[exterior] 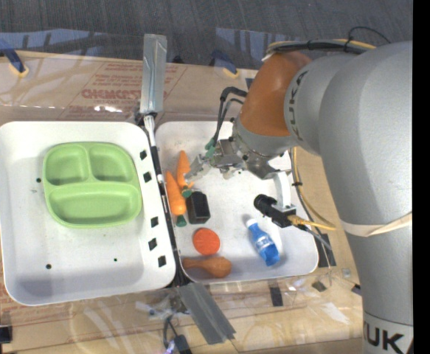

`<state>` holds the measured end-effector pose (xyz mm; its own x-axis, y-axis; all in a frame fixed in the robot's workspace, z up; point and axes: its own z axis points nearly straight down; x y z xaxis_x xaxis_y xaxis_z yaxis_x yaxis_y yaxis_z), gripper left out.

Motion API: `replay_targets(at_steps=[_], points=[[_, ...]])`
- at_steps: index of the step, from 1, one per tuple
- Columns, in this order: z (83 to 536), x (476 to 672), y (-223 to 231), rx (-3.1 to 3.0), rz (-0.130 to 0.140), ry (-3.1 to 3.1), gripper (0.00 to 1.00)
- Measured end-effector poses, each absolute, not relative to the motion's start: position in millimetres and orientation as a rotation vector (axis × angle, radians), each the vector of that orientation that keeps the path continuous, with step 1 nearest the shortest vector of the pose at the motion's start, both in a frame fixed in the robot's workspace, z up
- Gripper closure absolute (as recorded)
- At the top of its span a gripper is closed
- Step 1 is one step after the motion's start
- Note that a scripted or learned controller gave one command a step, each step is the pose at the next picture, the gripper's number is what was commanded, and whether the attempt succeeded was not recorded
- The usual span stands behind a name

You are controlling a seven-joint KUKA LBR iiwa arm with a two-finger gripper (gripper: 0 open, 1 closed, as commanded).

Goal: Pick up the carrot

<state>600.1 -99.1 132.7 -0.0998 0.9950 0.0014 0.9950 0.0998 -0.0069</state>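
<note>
Camera view: the landmark is the divider (pixel 158 190) where the two white bins meet. Left of it, the left bin (pixel 23 220) carries a green sectioned plate (pixel 91 184). Right of it, in the right bin (pixel 303 260), the carrot (pixel 174 192) lies lengthwise just beside the divider, with a second orange piece (pixel 183 164) at its upper end — whether that is a separate carrot I cannot tell. A black block (pixel 198 207) sits just right of the carrot; farther from the divider lie an orange ball (pixel 206 240), a brown pear-shaped item (pixel 209 266) and a blue bottle (pixel 263 243). The gripper (pixel 198 167) hangs right of the divider, near the carrot's upper end; open or closed — cannot tell, nothing seen held. Judged step: approach, grasp not yet made. Next move likely calls for lowering onto the carrot, clear of the divider wall and block.
</note>
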Motion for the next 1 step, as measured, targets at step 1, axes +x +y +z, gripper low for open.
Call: replay_targets(at_steps=[1], points=[[90.4,647.2,-101.8,-2.091,0.004,-2.339,0.0]])
